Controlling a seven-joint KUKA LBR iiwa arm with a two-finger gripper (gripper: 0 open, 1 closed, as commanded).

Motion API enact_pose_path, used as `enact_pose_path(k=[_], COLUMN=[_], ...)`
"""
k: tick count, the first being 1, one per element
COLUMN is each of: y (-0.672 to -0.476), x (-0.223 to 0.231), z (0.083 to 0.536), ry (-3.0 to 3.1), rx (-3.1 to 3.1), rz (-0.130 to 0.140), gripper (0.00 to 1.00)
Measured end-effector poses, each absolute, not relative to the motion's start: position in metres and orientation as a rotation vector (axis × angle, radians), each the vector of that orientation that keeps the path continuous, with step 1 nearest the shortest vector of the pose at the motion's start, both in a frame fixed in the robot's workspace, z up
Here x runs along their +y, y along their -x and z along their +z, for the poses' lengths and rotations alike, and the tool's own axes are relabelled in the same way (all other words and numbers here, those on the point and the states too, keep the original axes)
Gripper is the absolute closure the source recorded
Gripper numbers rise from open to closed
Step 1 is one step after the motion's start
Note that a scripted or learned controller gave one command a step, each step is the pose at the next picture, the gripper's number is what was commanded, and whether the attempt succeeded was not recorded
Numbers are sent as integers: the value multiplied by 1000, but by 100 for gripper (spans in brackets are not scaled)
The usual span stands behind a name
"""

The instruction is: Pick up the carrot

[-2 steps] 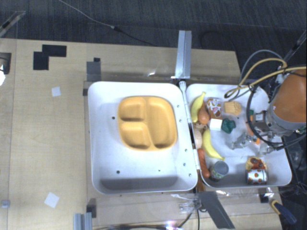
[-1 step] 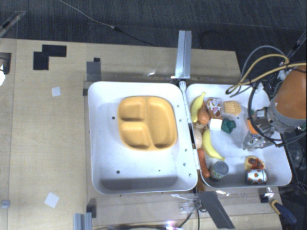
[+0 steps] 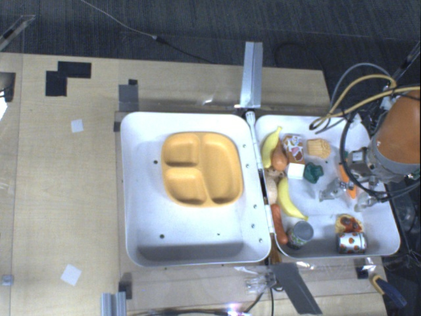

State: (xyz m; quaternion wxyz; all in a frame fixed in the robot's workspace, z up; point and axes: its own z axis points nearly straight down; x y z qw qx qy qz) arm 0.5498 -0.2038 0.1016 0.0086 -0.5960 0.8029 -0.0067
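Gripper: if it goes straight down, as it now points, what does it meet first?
Probably the bare white floor of the right bin, beside the green object; the gripper points down there, though depth is unclear.

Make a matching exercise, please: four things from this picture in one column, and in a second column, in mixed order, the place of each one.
Things:
1. yellow divided plate
2. carrot
3. gripper
4. small can

Places:
A. in the right bin, near its front edge, just right of the carrot
B. in the middle of the left bin
C. along the left wall of the right bin, toward the front
D. over the right half of the right bin

Pairs: 1-B, 2-C, 3-D, 4-A
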Motion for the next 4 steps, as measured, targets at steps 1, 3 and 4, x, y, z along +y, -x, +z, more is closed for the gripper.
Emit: enact_pose_path(k=[1, 3, 4], y=[-555, -497, -496], x=[-205, -205, -206], z=[88, 91, 89], ry=[1668, 2069, 2071], rx=[2651, 2347, 2349], rz=[-9, -24, -20], gripper=[0, 100, 0])
